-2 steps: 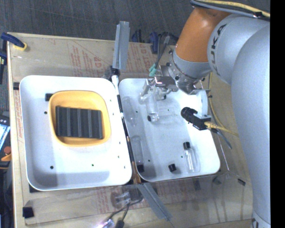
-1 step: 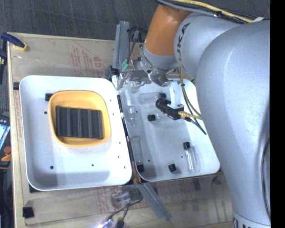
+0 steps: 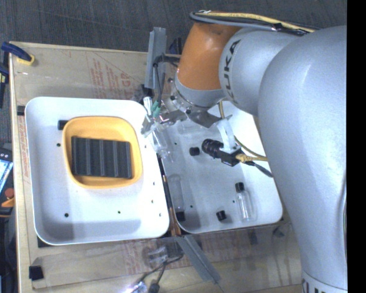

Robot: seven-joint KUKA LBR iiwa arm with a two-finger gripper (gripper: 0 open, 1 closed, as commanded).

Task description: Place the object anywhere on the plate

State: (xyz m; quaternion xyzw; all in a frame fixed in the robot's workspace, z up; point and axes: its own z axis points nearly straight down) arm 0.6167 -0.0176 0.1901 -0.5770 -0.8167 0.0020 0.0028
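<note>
A yellow plate (image 3: 102, 149) with a dark ribbed centre lies in the left white bin (image 3: 85, 224). A small clear vial with a black cap (image 3: 243, 204) lies in the right white bin (image 3: 256, 215), near its front right corner. My gripper (image 3: 158, 126) hangs over the right bin's back left corner, close to the wall between the two bins. It is far from the vial and just right of the plate's rim. The arm's orange band (image 3: 204, 57) and grey body cover the right bin's back and right side.
A black fitting with a cable (image 3: 218, 149) hangs from the wrist over the right bin's middle. Small black studs (image 3: 220, 215) dot the right bin's floor. A clear tube-like piece (image 3: 174, 188) lies along its left wall. Metal brackets (image 3: 195, 258) stand at the bench's front edge.
</note>
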